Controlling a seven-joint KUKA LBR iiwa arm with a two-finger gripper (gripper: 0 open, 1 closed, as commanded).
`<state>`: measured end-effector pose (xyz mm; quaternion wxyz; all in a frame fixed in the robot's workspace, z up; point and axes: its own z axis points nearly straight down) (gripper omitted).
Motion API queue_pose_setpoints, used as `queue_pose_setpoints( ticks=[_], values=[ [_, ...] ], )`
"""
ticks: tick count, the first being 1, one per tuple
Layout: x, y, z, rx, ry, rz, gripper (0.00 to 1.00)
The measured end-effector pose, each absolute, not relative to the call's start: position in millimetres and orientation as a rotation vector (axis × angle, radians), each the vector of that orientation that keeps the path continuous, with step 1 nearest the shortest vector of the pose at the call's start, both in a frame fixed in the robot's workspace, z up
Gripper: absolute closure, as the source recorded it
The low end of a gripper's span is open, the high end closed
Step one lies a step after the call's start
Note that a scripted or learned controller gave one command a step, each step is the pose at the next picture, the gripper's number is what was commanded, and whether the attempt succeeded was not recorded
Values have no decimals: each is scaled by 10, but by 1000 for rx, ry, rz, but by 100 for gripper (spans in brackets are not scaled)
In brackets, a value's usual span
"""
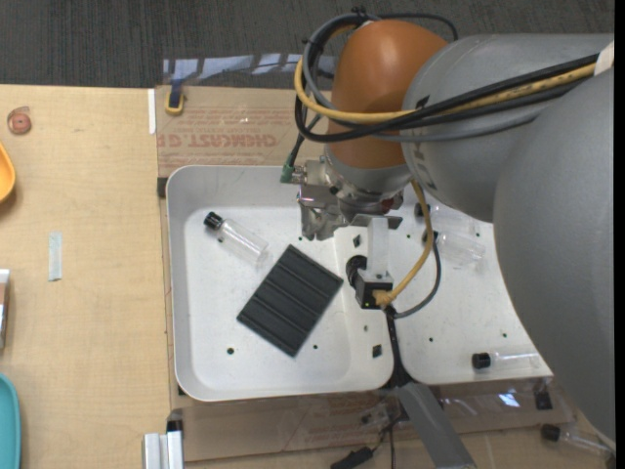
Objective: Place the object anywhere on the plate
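From above, the pincer (320, 225) hangs over the top middle of the left bin (195, 360); whether it is wide or narrow I cannot tell. A dark ribbed plate (289, 299) lies tilted on that bin's floor, and a clear vial with a black cap (232, 234) rests apart from it, up and to the left.

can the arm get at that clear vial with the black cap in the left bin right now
Probably yes. The vial lies alone on the bin floor, apart from the black ridged plate, and the gripper hangs just to its right with nothing between them.

Bright even overhead light, soft shadows, glare on white bin (195, 360), sharp focus
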<state>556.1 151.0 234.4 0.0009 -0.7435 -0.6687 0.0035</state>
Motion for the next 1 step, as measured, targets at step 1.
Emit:
queue_pose_setpoints(
  ticks=[1],
  values=[
    [5720,883,2709,-1866,-2528,4,100]
  ],
)
